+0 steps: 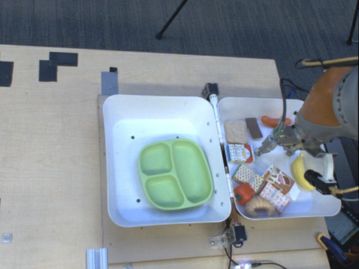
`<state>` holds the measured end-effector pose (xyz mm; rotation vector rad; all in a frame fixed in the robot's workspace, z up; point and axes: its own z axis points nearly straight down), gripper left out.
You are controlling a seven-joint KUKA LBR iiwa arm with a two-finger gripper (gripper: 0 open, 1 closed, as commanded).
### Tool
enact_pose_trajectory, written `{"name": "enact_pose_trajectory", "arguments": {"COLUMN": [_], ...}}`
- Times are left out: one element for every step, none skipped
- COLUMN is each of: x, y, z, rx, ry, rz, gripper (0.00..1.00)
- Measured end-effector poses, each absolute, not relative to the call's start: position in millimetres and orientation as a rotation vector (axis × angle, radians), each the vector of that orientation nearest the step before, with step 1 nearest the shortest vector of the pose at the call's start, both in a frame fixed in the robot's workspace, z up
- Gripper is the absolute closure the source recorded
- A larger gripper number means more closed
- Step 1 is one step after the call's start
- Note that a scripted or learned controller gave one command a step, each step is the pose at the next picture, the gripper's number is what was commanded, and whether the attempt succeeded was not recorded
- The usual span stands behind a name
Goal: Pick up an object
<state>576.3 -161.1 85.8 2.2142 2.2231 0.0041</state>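
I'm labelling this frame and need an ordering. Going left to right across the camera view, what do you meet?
Left bin → green divided plate → right bin's wall → red pepper → tool → banana.

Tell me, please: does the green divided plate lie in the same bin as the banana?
No. The green divided plate lies in the left bin, while the banana lies in the right bin among the other items.
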Motion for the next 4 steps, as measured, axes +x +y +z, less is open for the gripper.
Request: {"name": "enact_pose_trajectory", "arguments": {"x": [516.9,519.2,505.0,507.6], "y": [-142.3,-142.2,-119.1,-43.4], "z": [86.6,98.1,88.0,185.1], "rx": [2.216,2.211,2.209,2.214], "ry": [2.219,2.217,2.213,2.226], "rz": [0.006,0.012,0.009,0.006], "gripper": [0.0,1.0,1.0,1.0]}}
